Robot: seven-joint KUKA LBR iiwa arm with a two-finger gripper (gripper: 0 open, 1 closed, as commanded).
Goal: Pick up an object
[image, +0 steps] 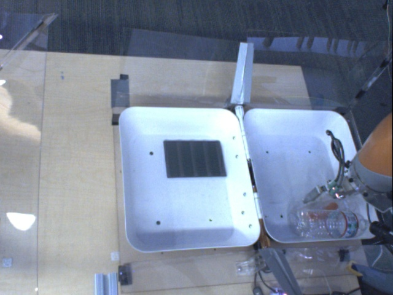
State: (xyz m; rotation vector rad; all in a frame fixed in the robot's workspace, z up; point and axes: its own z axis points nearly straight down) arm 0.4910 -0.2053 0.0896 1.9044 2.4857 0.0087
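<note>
Claw [327, 193] low in the right bin [276, 140], near its right wall; fingers too small and cluttered to read, so spread or pressed together cannot be told. Nothing seen pinched.

Clear plastic bottle [324, 222] lying on its side just below the claw, close to the bin's near rim, cap end toward the right. Touching the claw or just apart from it: cannot tell.

Arm [376, 158] right of the claw, orange band above the wrist, black cable looping up beside it.

Risks, judged from here:
- Slick, round, see-through bottle; likely to roll or squirt out from a pinch off its middle.
- Bottle crowded toward the near-right corner; a shove likely to wedge it against the wall rather than lift it.
- Claw close to the right wall; descent slightly off could strike the rim.
- Loose cable beside the wrist could snag during a lift.

Room:
- Open bin floor left of and above the claw, up to the divider between bins.
- Tight to the right and below: wall and rim near.
- Left bin [132, 165] well left of the claw, dark ribbed mat [194, 158] at its middle.
- Worktop [67, 183] beyond, far left.
</note>
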